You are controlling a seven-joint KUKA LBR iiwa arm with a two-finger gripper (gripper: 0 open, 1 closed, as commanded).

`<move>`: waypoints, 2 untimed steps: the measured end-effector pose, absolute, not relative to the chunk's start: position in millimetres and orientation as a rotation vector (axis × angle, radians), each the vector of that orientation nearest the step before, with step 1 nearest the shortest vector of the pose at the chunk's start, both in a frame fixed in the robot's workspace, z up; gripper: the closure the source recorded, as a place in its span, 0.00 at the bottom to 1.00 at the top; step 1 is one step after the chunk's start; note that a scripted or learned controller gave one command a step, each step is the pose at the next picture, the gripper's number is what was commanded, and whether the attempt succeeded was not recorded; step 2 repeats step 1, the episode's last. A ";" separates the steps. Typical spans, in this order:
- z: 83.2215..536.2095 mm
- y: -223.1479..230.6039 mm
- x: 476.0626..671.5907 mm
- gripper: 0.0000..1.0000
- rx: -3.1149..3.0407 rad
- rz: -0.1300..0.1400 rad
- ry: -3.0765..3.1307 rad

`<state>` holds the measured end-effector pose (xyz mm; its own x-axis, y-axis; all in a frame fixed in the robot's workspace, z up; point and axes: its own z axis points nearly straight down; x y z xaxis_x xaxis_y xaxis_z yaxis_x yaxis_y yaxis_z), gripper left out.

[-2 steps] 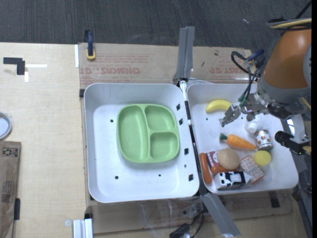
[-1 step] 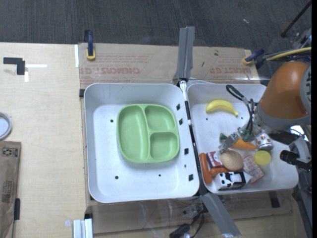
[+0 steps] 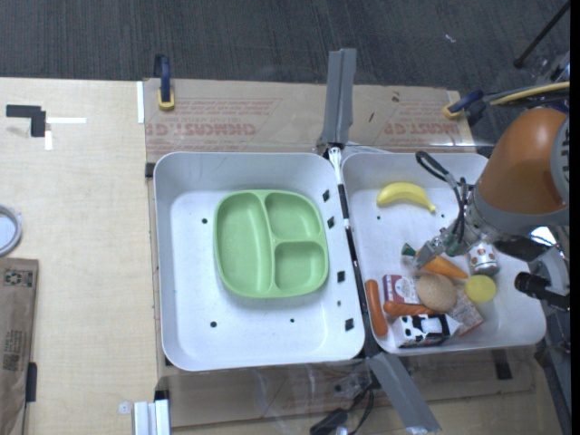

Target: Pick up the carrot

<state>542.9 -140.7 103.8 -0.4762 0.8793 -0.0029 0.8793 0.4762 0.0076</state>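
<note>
The carrot (image 3: 444,266) lies in the right bin (image 3: 507,333), touching the gripper (image 3: 450,242); I cannot tell the fingers' state. Next, I judge, is to close and lift.

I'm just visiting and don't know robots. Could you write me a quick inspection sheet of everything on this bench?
Surface: two white bins side by side on a wooden bench.
Job's things: carrot in the right bin, at the gripper's tip.
Clutter: banana, hot dog, bread roll, lemon; green divided plate in the left bin.
Grippers: gripper low over the carrot.
Cables: nothing seen.
Surroundings: tape roll, clamp.
</note>
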 end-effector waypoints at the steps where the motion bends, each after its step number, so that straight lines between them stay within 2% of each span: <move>1: 196.4 -93.7 595.7 1.00 1.638 -0.001 2.680; 2: 196.4 -93.7 595.7 1.00 1.638 -0.001 2.680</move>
